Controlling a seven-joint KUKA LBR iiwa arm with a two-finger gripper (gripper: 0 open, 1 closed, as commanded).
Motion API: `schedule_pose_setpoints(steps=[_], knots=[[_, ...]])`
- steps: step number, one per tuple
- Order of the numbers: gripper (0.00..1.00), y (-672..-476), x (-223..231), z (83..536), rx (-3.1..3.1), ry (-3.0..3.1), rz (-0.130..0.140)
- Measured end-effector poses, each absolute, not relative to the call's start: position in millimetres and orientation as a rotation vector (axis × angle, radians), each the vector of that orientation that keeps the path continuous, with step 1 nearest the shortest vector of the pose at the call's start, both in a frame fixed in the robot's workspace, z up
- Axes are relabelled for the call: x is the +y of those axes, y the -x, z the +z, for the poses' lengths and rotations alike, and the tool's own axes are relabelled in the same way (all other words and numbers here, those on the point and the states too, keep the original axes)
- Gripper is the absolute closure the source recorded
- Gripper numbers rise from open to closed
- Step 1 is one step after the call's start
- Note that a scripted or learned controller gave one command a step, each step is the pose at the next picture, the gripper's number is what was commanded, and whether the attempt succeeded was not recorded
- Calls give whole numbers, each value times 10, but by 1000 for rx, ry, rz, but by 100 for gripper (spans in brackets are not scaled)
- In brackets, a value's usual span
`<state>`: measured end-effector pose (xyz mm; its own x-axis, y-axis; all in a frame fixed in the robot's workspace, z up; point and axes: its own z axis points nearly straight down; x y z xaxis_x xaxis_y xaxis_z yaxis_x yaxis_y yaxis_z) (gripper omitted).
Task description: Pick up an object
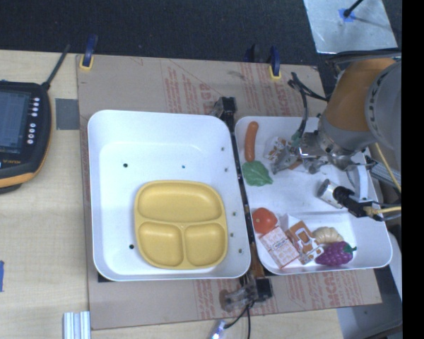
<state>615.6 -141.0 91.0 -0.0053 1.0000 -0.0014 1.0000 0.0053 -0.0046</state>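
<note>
A wooden bench seen from above carries a brown board with two shallow white bins side by side. The left bin holds a yellow divided tray toward its near end. The right bin holds small play-food pieces and is where the grey arm, with its orange band, reaches in from the right. The gripper sits low over the far part of the right bin, close to a green leaf and a sausage standing along the bin's left wall; whether it is spread or closed cannot be told, and nothing is plainly seen held by it. At the near end lie a red tomato, a printed packet, a bread roll and purple grapes, close together. A handheld control screen rests at the far left. Judging by this, no object has been lifted yet; the grasp and the lift remain to be done.
</note>
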Motion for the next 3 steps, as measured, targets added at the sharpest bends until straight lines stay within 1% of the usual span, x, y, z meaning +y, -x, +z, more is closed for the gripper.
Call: schedule_pose_setpoints(steps=[1, 2, 3], knots=[[0, -6490, -1272, 941, -2207, 2202, 55], [0, -6507, -2134, 906, -2208, 2195, 27], [100, -6506, -2123, 1001, -2209, 2188, 29]])
